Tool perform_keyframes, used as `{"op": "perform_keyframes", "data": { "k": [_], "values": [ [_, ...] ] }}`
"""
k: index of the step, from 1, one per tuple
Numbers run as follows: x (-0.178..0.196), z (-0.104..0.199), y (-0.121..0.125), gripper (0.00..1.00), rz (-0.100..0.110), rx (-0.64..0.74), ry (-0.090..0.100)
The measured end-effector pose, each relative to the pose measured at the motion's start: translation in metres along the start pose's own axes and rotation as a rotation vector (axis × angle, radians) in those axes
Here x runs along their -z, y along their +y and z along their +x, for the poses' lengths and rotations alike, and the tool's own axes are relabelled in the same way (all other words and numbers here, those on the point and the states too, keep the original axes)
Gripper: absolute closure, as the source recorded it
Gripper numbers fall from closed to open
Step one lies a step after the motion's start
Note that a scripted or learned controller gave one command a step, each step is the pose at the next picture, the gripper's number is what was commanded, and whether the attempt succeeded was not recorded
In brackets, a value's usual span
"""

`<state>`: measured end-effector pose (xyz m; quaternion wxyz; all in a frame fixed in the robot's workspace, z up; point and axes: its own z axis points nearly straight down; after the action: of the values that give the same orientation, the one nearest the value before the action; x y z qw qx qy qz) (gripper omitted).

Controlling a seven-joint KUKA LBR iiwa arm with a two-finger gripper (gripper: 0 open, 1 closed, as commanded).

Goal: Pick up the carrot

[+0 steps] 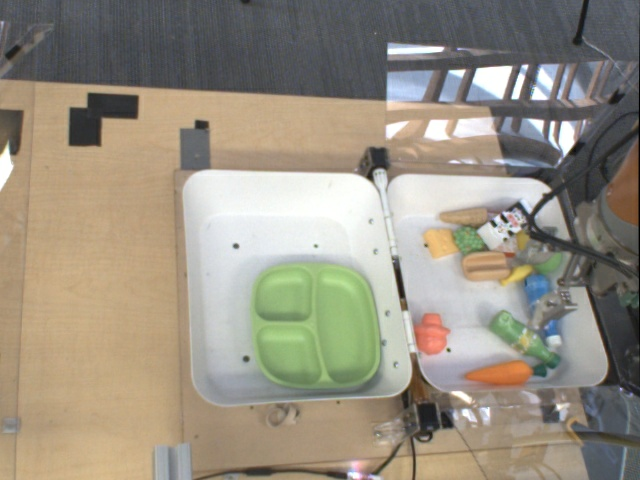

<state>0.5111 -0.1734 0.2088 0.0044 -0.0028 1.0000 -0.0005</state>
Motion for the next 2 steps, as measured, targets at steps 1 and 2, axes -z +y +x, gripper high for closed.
{"op": "perform_keyframes", "data": {
  "k": [1,2],
  "values": [
    [0.003,0.002,0.055,0.0,-0.001,0.301,-0.002],
    [0.023,0.012,0.021,0.0,0.003,0.365,-0.005]
  ]
}}
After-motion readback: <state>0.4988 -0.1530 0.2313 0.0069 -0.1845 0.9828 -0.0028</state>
